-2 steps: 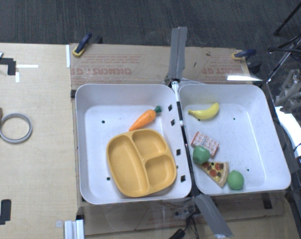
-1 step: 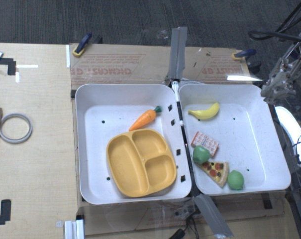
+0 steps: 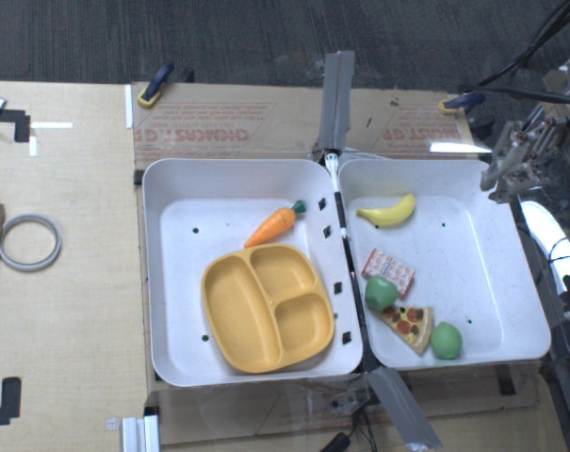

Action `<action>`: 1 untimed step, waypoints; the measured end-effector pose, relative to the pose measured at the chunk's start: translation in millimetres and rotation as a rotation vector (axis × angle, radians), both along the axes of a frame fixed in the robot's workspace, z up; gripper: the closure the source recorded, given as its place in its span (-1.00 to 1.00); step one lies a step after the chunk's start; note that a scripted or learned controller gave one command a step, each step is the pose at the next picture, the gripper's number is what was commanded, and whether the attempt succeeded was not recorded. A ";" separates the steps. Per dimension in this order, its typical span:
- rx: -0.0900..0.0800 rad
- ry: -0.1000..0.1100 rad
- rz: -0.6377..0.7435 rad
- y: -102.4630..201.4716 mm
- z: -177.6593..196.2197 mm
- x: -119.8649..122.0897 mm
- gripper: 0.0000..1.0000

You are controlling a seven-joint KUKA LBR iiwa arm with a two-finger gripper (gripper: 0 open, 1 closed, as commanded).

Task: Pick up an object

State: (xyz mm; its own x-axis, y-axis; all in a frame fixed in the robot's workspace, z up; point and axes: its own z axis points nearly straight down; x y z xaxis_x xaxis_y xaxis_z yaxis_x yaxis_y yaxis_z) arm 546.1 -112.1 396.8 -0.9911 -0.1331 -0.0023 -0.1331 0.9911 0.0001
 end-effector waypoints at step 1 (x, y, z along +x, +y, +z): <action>0.000 -0.001 0.160 24.0 13.0 -19.5 1.00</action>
State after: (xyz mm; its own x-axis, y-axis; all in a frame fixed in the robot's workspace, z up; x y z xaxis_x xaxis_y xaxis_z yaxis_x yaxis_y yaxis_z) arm 526.6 -88.1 409.9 -0.9573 -0.2892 -0.0033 -0.2892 0.9573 -0.0005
